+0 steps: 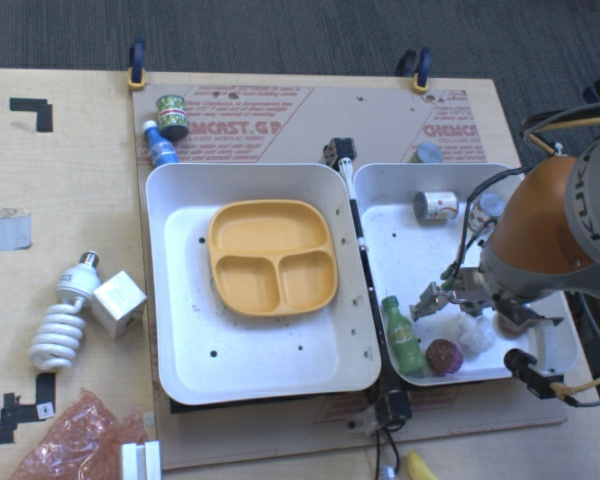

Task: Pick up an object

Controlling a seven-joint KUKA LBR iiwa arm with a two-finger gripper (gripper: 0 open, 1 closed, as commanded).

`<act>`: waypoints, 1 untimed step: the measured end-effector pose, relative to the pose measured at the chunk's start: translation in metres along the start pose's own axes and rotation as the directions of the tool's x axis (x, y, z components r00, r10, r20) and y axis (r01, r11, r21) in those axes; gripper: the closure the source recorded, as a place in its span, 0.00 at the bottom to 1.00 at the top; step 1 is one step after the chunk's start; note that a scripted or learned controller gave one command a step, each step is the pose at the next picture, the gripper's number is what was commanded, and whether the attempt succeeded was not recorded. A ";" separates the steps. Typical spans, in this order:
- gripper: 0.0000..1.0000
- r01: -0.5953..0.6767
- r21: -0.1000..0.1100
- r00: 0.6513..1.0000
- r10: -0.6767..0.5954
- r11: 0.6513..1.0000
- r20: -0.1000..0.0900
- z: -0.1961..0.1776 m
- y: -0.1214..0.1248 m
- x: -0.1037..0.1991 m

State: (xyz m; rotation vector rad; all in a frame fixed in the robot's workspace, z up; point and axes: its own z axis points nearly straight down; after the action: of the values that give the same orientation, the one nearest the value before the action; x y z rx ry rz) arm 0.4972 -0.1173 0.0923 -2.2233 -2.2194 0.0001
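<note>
The right bin (400, 230) holds a green bottle (401, 336) lying near its front left corner, a dark red ball (443, 356) beside it, a clear crumpled plastic piece (474, 332) and a small white can (436, 205) at the back. My gripper (432, 300) reaches in from the right, low over the bin floor, just right of the green bottle's cap and above the red ball. Nothing shows between its fingers. The orange band of the arm (546, 223) covers the bin's right part.
The left bin (180, 348) holds a yellow divided plate (273, 256). Behind the bins lie a green can (172, 114) and a blue bottle (161, 145). Left of the bench are a spiral light bulb (62, 313), a white cube (119, 301) and red mesh (75, 438).
</note>
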 end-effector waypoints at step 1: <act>0.00 0.001 -0.002 1.000 -0.001 1.000 0.001 0.000 0.031 0.010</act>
State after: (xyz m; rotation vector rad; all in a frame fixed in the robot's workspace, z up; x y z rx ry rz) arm 0.5285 -0.1075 0.0924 -2.2232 -2.2216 -0.0009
